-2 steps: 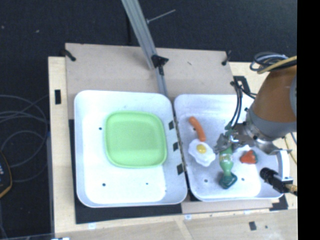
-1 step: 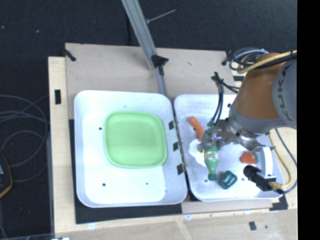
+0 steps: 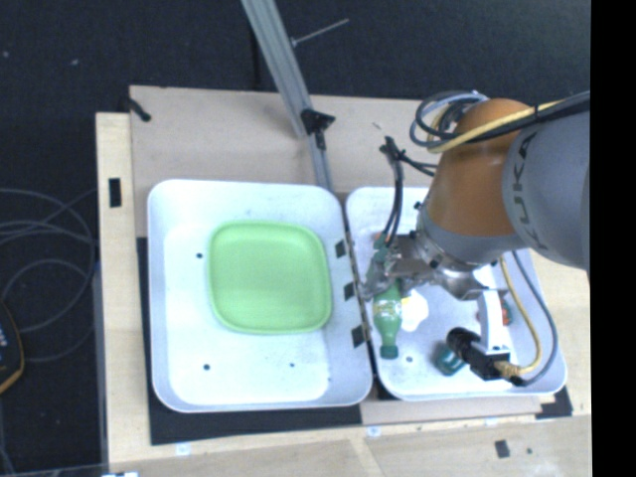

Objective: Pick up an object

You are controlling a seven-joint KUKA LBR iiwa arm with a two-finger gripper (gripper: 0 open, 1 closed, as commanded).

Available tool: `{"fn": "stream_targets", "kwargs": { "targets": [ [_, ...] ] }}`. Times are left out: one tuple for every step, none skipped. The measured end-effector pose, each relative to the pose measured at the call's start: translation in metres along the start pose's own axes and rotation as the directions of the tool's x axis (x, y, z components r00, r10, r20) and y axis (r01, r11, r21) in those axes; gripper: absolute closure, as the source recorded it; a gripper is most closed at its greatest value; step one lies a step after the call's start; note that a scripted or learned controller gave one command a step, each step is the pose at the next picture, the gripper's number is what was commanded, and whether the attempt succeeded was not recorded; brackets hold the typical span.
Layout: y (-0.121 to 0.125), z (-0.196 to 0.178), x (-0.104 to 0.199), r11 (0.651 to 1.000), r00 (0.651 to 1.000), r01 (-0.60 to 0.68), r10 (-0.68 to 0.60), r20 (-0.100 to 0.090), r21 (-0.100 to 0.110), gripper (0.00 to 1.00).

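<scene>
The arm's gripper (image 3: 390,278) is down in the right bin (image 3: 542,381), at its left wall, directly over a green bottle (image 3: 386,324) lying there. I cannot tell whether the bottle is gripped (the wrist blocks that spot). Judging by this, the pick is at the grasp stage; lifting remains. A green plate (image 3: 269,276) sits in the left bin (image 3: 179,266).

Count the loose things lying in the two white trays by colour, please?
Green: 2, the plate in the left bin and the bottle in the right bin.
Dark teal: 1, a small object.
White: 1, a small object.
Total: 4
</scene>
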State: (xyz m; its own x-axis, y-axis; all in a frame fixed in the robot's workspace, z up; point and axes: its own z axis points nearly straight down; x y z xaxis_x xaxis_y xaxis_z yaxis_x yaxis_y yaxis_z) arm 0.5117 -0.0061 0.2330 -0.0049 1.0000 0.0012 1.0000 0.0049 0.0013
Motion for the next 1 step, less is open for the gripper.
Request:
{"fn": "stream_targets", "kwargs": {
  "targets": [
    [0.004,-0.0107,0.0518,1.0,1.0,-0.001,0.001,0.0,0.0,1.0]
  ]
}}
